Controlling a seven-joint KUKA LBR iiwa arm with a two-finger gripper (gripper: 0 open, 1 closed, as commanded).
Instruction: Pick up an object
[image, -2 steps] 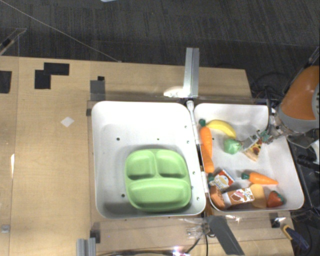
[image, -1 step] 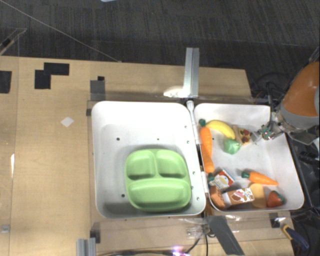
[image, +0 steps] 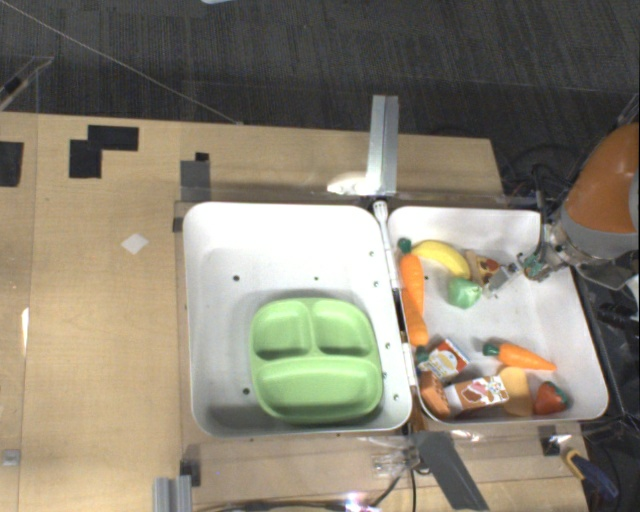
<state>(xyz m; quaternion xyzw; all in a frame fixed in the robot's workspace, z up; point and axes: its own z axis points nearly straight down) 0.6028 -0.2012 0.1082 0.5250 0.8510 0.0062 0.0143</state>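
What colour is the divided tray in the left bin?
Light green all over; the divided tray shows plainly in the camera view, lying in the left bin.

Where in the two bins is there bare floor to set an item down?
Left bin: bare along its far wall and left side, around the green tray. Right bin: a bare patch mid-floor between green toy and small carrot. Its near edge is crowded.
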